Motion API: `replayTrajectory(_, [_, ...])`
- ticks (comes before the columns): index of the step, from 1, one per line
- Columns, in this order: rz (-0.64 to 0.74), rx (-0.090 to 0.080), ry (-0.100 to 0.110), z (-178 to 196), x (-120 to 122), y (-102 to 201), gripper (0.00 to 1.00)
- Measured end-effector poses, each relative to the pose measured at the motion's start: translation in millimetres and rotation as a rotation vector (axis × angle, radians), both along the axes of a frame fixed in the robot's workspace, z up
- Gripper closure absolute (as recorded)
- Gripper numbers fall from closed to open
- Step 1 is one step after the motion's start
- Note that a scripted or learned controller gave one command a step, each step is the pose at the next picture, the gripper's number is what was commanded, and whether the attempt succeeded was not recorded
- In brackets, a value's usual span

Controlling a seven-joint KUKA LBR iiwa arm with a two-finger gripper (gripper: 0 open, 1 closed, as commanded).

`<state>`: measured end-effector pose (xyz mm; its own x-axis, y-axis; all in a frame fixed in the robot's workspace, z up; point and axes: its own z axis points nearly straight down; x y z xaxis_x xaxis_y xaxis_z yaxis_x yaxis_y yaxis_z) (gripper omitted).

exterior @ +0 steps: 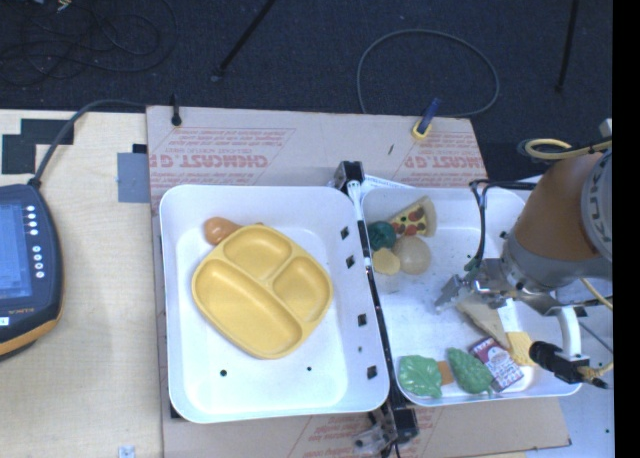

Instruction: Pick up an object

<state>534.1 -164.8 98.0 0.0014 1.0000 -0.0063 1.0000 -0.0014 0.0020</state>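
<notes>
My gripper hangs low over the middle of the right bin, on the grey arm with its orange band reaching in from the right. Just right of it lies a tan wedge. To its upper left sit a pale round ball, a small yellowish piece and a dark green object. A toy pizza slice lies at the bin's back. Nothing shows in the gripper.
Along the right bin's front edge lie two green leafy pieces, an orange bit between them, and a red-and-white packet. The left bin holds a yellow divided plate with an orange object behind it.
</notes>
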Motion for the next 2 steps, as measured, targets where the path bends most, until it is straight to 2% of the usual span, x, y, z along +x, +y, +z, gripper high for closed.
replayTrajectory(1, [0.005, 0.007, 0.002, -11.2, 57.9, 12.0, 0.00])
replayTrajectory(2, [0.000, 0.006, 0.000, -9.3, -1.3, -2.8, 0.00])
